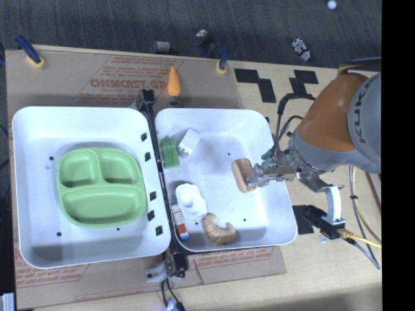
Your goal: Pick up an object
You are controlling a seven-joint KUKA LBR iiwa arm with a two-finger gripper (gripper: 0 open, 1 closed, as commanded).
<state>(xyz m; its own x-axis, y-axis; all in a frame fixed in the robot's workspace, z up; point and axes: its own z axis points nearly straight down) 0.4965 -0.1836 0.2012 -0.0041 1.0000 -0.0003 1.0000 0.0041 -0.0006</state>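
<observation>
The right bin (259,125) holds several objects. A tan, bread-like block (242,174) lies right of the bin's middle, and my gripper (255,175) sits directly against its right side. Whether the block is in the gripper's grasp cannot be made out. A white bottle (190,199) lies at the lower left, with a brown croissant (218,230) near the front wall. A green ridged piece (169,151) and a small white-grey block (188,140) sit at the upper left. A small red-and-white box (178,223) lies along the left wall.
The left bin (32,238) holds a green divided plate (100,185). An orange carrot (173,81) lies on the cardboard behind the bins. The grey and orange arm (334,131) hangs over the right bin's right rim. Black clips line the divider between the bins.
</observation>
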